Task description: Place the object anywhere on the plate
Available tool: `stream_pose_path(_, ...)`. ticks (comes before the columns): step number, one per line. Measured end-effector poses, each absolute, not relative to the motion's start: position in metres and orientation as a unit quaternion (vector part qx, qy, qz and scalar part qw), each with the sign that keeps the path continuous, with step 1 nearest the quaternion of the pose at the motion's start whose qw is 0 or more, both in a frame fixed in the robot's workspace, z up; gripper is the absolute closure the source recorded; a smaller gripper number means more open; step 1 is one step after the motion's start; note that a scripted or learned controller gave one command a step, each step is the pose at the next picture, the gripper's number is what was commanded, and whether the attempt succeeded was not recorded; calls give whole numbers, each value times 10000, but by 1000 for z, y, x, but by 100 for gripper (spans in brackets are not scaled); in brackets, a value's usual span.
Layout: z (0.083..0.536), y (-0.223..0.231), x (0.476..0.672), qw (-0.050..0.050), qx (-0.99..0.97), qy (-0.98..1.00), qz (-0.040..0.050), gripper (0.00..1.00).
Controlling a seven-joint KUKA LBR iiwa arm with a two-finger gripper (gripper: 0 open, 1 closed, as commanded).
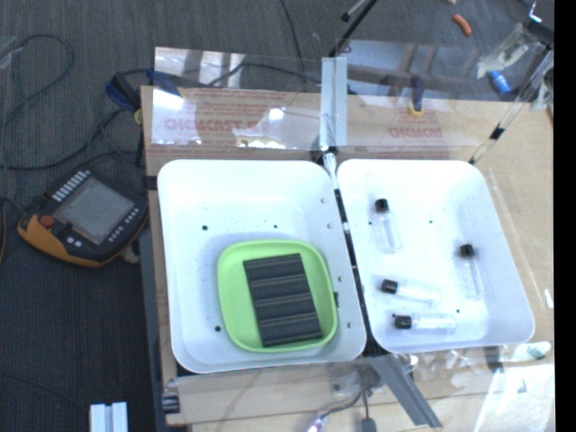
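Where the dark grey carpeted floor (63,349) gives way, my pale wooden desk (531,178) carries two shallow white plastic bins side by side, the left bin (180,241) and the right bin (432,196) touching along their inner rims. Behind them stands a clear plastic screen (234,120) with red lettering printed on it. The letters read reversed from this side, and I cannot make the word out.

A square lime-green plastic plate with rounded corners (230,295) sits low in the left bin, near its front wall. On the floor to the left of the desk lies a grey and orange handheld control pendant with a dull screen (85,219), and black cables run from it across the carpet.

A dark grey ribbed rectangular block (283,299) lies flat on the plate, filling most of its middle and tilted a little from the plate's edges.

Four small clear vials with black caps lie well apart in the right bin. One vial (385,225) is near the back left and one vial (469,268) is toward the right wall. The other two lie toward the front, one vial (409,289) just behind the other vial (423,322).

Whether my tool is wide or narrow I cannot tell, and nothing here touches it.
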State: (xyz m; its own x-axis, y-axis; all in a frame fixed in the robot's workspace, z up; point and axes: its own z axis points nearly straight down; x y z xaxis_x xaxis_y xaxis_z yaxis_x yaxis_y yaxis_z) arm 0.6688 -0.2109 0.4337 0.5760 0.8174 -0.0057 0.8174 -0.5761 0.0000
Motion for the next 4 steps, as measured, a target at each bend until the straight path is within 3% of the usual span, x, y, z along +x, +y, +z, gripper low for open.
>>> stream_pose_path(4,434,-213,669,12,8606,5093,-28,0)
